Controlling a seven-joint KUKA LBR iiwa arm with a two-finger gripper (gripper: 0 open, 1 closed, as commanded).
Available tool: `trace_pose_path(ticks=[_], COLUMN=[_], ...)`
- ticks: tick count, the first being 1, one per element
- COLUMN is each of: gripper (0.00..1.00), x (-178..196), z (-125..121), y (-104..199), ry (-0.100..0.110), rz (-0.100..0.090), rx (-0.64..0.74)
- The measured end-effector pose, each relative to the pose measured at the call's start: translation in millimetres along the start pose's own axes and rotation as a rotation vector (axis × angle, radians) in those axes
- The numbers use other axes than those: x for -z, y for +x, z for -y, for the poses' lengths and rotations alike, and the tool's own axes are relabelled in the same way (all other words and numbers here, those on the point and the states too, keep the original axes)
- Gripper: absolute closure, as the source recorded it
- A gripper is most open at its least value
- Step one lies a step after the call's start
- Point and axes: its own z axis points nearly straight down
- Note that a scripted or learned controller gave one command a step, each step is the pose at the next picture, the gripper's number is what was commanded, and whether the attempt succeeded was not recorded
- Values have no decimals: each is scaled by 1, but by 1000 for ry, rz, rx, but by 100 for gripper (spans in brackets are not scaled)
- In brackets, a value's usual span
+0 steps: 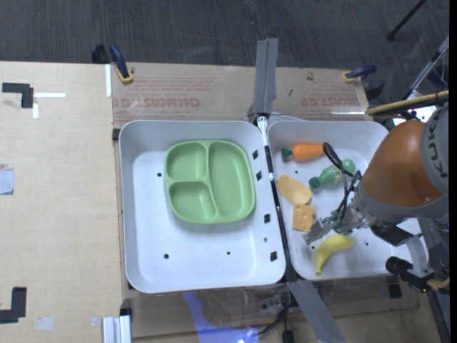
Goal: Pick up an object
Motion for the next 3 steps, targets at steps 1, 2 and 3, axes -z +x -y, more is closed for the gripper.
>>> trace_pose_path(ticks=[1, 2, 3], gripper=[0, 0, 0], x=[0, -8, -8], z=[0, -58, -105], y=[0, -24, -35], ry=[0, -2, -2], rz=[0, 2, 2], rx=[0, -59, -117])
